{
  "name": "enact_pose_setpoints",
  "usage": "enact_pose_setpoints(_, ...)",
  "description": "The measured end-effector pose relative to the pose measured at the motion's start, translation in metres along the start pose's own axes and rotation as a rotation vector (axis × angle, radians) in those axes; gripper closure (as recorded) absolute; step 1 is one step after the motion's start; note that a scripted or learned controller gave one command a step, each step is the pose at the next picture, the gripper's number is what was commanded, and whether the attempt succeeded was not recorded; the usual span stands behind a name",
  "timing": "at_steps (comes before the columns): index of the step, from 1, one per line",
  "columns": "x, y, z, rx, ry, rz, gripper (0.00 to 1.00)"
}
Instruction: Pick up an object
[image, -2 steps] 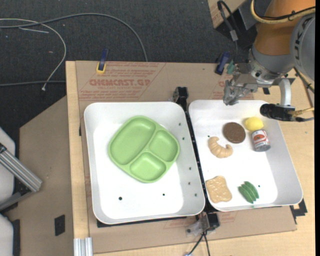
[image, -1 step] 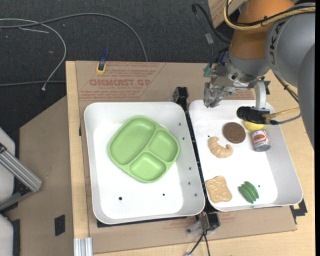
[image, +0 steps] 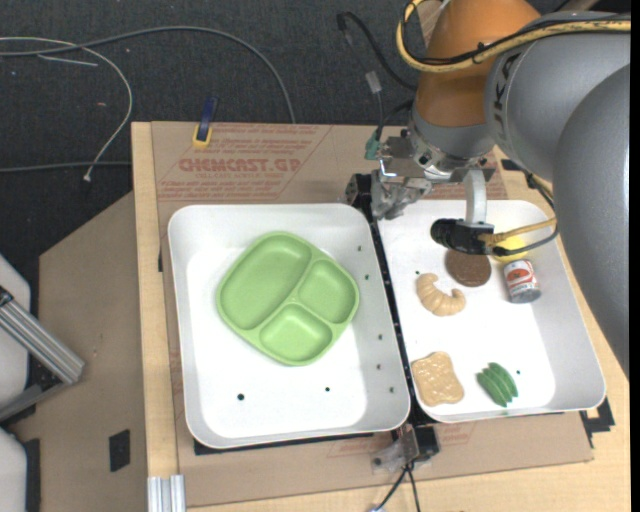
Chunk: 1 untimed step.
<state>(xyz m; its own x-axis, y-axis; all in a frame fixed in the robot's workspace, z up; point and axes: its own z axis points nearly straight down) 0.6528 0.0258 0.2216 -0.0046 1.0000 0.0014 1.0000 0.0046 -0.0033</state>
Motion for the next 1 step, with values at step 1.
enact_pose_setpoints(1, 0.0576, 0.0023, -0.0114, -0.005, 0.000, 0.000, 1.00)
